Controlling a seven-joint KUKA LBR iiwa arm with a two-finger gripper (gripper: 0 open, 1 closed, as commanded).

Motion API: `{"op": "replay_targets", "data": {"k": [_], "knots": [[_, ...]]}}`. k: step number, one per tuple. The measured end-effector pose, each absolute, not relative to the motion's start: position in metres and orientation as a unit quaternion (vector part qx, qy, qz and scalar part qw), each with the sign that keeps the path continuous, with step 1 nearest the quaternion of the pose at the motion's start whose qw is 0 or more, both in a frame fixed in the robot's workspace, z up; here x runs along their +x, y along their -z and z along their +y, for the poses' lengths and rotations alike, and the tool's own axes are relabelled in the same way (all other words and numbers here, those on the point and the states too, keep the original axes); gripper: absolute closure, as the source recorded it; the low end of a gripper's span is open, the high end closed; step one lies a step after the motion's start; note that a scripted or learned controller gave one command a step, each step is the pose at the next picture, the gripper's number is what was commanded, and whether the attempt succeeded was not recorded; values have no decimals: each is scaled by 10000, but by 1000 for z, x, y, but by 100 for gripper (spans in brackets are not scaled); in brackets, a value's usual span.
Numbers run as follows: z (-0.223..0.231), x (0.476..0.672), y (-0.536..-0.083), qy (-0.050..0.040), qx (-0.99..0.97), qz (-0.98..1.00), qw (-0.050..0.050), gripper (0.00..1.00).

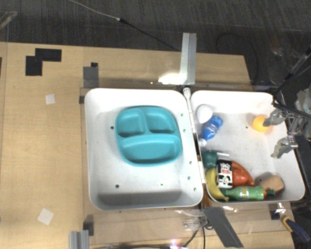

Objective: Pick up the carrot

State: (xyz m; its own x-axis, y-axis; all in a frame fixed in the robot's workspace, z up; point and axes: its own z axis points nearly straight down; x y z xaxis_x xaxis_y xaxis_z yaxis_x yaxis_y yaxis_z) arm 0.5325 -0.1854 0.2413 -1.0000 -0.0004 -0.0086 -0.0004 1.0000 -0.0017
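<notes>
You see two shallow white plastic bins side by side on a pale wooden bench (36, 154), both with rounded corners and smooth glossy walls. The left bin (101, 191) holds one teal plate (146, 135), a matte moulded piece with three compartments. The right bin (238, 105) holds a cluster of small items along its near-left side. The carrot (240, 175) lies there, orange and tapered with a smooth skin, its thick end partly covered by a small black-and-white carton (224, 174). Just beside it you find one curved yellow banana (213, 185), one green bottle (245, 193) lying flat along the near wall, and one tan rounded lump (273, 182) at the near-right corner. Toward the far-left corner lies one blue bottle with a white cap (209, 123). One small yellow ball (259, 123) sits near the far-right side. The gripper (281, 134) hangs at the right edge of the bin, well apart from the carrot; its two metal fingers are spread with nothing between them.
</notes>
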Motion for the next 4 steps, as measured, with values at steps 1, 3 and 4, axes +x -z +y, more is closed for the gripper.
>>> {"op": "replay_targets", "data": {"k": [1,3,4], "knots": [[-205,564,-185,2,-149,9999,24,0],[-203,652,-99,2,-1069,9943,46,0],[-204,640,-89,12,-927,9957,62,0]]}}
